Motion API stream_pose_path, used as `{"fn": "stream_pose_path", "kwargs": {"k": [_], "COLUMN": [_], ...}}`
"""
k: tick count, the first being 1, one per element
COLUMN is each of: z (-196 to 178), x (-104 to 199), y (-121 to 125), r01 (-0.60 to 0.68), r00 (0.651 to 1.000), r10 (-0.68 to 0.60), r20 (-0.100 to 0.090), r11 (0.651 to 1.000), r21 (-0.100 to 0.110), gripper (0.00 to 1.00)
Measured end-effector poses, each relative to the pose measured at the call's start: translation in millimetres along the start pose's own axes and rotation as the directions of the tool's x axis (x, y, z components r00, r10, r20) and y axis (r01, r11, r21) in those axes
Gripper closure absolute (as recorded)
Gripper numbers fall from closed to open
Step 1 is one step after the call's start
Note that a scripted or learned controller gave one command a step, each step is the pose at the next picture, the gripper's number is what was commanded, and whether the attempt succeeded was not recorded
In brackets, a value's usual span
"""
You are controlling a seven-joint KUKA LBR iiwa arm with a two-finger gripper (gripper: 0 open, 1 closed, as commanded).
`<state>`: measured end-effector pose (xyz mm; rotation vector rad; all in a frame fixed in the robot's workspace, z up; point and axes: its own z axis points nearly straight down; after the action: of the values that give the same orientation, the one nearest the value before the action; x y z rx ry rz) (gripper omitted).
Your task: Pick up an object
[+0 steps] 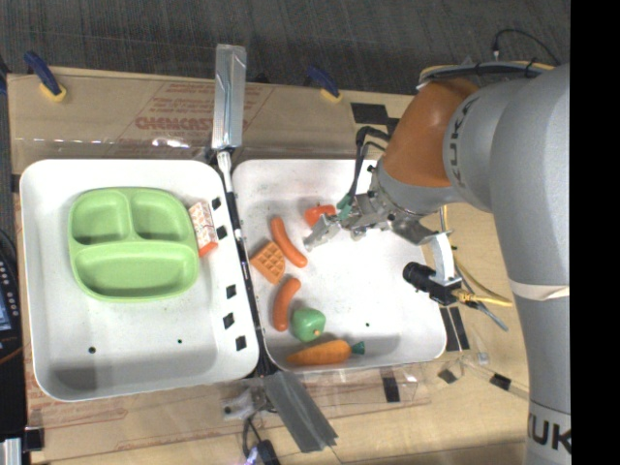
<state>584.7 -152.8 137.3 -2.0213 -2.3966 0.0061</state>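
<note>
1. Claw (325,229) of the grey arm hangs over the right white bin (407,303), toward its far edge, reaching in from the right. Whether it is open or closed: cannot tell; too small and cluttered at the tip.
2. Small orange-red piece (318,213) sits right at the claw tip, touching or nearly so. Not clearly gripped.
3. Nearest clear candidate: long orange sausage-shaped toy (288,241), just left of the claw tip and slightly toward the near edge. Long axis runs diagonally, far-left to near-right.
4. Others along the bin's left side: square orange waffle piece (268,259), second orange sausage (284,304), green pepper-like toy (309,323), orange carrot (323,353) along the near edge.
5. Left white bin (48,289) carries a green divided plastic tray (136,241); a small striped packet (202,224) lies at its right edge.
6. Judgement: a short shift left and down, closing across the sausage's narrow width.
</note>
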Motion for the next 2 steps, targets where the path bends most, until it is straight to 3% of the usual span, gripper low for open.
{"fn": "stream_pose_path", "kwargs": {"k": [1,2], "z": [46.5,35.9], "x": [49.6,49.3], "y": [42.0,42.4], "r01": [0.031,0.034], "r00": [1.000,0.999], "r10": [-0.031,-0.034], "r20": [0.002,0.002], "r11": [1.000,0.999], "r21": [-0.003,-0.003], "gripper": [0.00,1.00]}}
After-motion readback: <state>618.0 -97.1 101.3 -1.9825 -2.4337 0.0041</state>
